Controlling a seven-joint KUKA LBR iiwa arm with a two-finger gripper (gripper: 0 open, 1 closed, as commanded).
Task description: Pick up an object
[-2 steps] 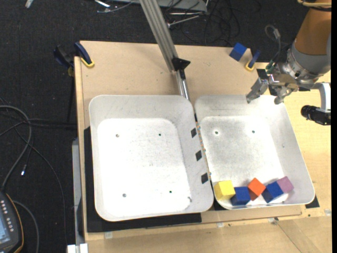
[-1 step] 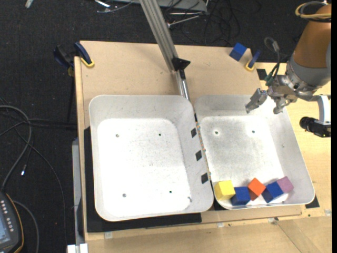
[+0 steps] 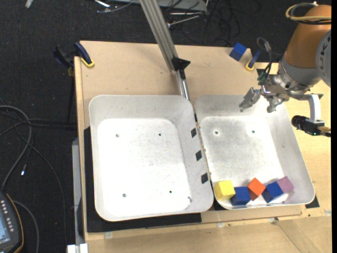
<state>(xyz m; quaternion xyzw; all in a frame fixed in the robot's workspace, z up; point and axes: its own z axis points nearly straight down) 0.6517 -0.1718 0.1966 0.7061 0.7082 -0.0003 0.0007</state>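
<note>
Camera view, gripper: we see the gripper [image 3: 259, 104] above the far edge of the right bin [image 3: 247, 141], its two fingers spread apart with nothing between them.

Camera view, arm: the grey arm with its orange band [image 3: 308, 41] comes in from the right, wrist tilted toward the bin's far rim.

Camera view, blocks: we count five small blocks bunched along the near wall of the right bin: a yellow block [image 3: 224, 188], a blue block [image 3: 241, 195], an orange block [image 3: 256, 187], a second blue block [image 3: 273, 192] and a purple block [image 3: 285, 184]. They sit touching or just beside one another, well apart from the gripper.

Camera view, left bin: the left bin [image 3: 139, 152] has its floor speckled with dark marks.

Camera view, bench: a further blue block [image 3: 238, 51] lies on the bench [image 3: 131, 67] beyond the bins, near a clamp.

Handling, our judgement: the blocks look rigid, light and flat-sided, so we expect them to take a firm pinch without damage; smooth faces may slip if caught on a corner.

Where to grip, our judgement: we would favour the yellow block, since its left face is free of neighbours; the fingers should close across two opposite flat faces. The crowding against the wall leaves little room for a finger between blocks.
</note>
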